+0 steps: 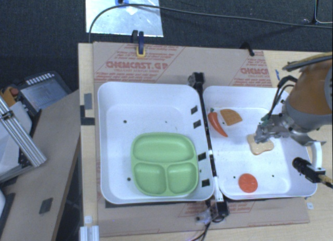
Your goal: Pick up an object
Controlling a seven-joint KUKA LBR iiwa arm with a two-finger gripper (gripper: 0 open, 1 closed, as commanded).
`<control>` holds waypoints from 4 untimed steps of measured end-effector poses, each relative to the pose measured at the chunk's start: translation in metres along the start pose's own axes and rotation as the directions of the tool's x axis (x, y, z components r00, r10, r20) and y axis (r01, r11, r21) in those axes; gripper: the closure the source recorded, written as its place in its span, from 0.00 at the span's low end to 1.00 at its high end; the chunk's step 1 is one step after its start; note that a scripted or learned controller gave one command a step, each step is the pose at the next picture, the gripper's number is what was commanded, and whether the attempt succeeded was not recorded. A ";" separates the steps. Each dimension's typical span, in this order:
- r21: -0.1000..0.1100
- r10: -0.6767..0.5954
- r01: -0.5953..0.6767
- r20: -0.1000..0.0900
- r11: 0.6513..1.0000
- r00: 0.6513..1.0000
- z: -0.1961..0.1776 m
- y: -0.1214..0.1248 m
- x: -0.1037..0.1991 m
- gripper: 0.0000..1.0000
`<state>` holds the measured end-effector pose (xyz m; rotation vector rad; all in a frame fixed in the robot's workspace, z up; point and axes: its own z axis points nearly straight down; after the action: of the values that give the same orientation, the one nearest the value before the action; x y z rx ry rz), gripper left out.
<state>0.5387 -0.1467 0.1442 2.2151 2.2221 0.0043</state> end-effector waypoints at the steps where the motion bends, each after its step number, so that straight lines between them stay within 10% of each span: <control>1: -0.002 -0.002 0.002 0.001 1.000 1.000 -0.050 0.010 0.006 1.00; 2: -0.001 -0.001 0.001 0.000 1.000 1.000 -0.081 0.011 0.006 1.00; 4: 0.004 -0.006 0.006 -0.003 1.000 1.000 -0.080 -0.006 0.112 1.00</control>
<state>0.5321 -0.0349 0.2242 2.2118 2.2328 0.0031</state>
